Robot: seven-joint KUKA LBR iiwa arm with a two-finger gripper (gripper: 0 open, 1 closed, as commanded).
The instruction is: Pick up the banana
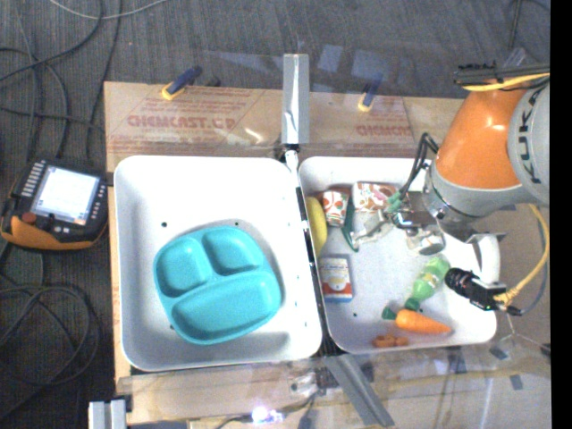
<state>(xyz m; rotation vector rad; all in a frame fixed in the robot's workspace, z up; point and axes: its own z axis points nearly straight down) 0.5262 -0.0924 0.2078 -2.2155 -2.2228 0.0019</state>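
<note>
Hugging the right bin's (487, 329) left wall, banana (316, 224).

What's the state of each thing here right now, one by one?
banana: lying against the right bin's left wall, not held
carrot: lying flat
green bottle: on its side
small carton: lying flat
blue divided plate: right side up
handheld screen: lit

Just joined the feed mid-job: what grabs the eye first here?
The blue divided plate lying alone in the left bin. Next, the orange-banded arm over the right bin, where the banana lies against the left wall and a carrot near the front.
</note>
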